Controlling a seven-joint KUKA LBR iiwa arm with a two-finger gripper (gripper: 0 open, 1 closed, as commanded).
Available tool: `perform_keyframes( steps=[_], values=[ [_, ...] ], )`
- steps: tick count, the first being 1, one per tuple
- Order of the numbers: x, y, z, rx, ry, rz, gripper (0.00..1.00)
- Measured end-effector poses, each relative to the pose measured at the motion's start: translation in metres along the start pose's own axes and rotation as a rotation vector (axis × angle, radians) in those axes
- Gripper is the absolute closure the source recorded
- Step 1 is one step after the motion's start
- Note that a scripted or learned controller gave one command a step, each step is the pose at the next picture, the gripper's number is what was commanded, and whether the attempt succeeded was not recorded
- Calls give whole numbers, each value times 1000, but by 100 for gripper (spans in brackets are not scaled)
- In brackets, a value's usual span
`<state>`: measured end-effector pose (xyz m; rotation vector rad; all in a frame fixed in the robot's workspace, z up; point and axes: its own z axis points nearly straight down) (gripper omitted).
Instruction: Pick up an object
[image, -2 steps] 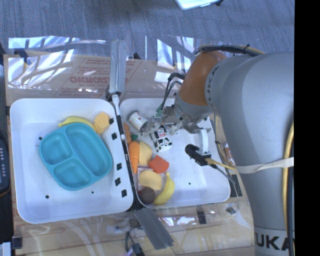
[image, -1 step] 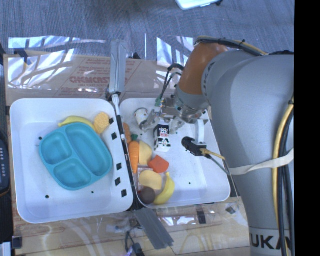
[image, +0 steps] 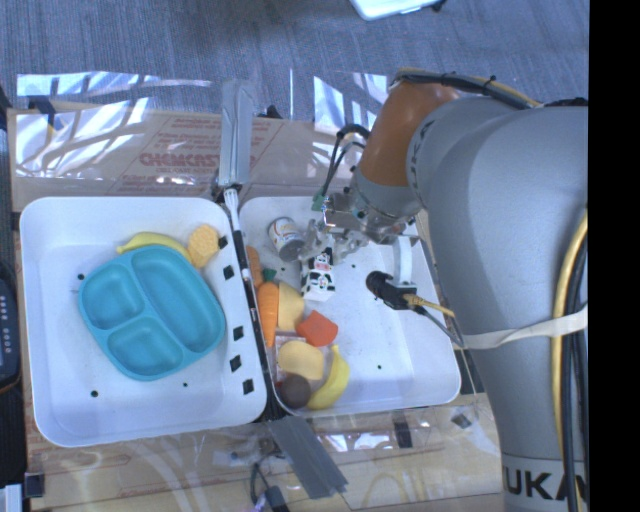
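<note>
Directly under the jaws (image: 325, 240) sits the black-and-white carton (image: 319, 277).

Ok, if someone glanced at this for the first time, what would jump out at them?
Probably the big grey arm filling the right side, its gripper low over the right bin near a small can. Next, the bright blue divided plate in the left bin, then the heap of toy food along the right bin's left wall: a carrot and a banana.
</note>
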<state>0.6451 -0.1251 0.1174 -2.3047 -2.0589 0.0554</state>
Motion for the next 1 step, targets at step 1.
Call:
perform_keyframes(
  steps=[1],
  values=[
    [69,-23,-113,-71,-9,-124,100]
  ],
)
